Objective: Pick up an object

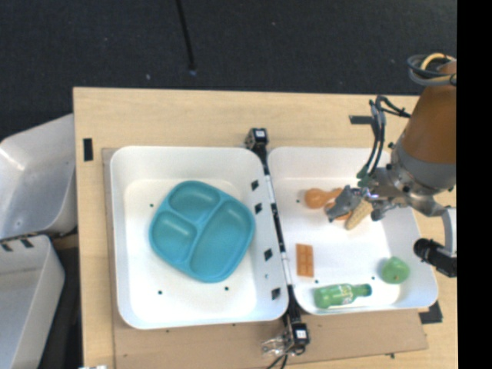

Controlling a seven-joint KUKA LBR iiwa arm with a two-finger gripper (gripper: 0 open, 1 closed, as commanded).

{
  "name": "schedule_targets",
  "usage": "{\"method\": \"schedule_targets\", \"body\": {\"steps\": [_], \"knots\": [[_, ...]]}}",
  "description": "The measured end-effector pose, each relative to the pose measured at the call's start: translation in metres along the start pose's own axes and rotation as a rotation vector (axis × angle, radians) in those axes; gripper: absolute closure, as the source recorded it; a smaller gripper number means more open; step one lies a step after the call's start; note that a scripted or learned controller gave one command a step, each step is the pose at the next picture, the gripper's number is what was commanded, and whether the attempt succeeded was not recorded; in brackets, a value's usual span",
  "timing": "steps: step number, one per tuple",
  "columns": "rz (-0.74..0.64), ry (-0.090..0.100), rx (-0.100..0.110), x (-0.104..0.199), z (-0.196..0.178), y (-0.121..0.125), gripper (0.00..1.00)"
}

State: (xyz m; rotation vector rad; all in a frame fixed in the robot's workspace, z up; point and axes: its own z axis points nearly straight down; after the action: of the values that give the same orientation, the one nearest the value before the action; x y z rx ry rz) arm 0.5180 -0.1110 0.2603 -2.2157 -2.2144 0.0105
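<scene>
My gripper (355,208) hangs low in the right bin (338,164), at its upper middle. A small tan object (356,220) lies right under it and pokes out below the gripper. An orange rounded piece (316,198) sits just to the gripper's left. Further toward the bin's front lie an orange flat block (305,260), a green bottle (342,294) on its side and a green round object (394,270). Whether the tan object is touched or gripped cannot be made out.
The left bin (123,206) holds a blue divided plate (201,229). A dark ridge with clips (270,221) separates the two bins. The arm's orange band (430,125) rises over the right bin's far right side, with cables beside it.
</scene>
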Motion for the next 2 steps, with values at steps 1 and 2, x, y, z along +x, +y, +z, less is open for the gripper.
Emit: {"method": "schedule_targets", "body": {"steps": [1, 2], "knots": [[-0.003, -0.002, -0.013, 0.000, -0.006, 0.002, 0.00], [0.000, -0.003, -0.008, 0.007, 0.042, 0.008, 0.00]]}}
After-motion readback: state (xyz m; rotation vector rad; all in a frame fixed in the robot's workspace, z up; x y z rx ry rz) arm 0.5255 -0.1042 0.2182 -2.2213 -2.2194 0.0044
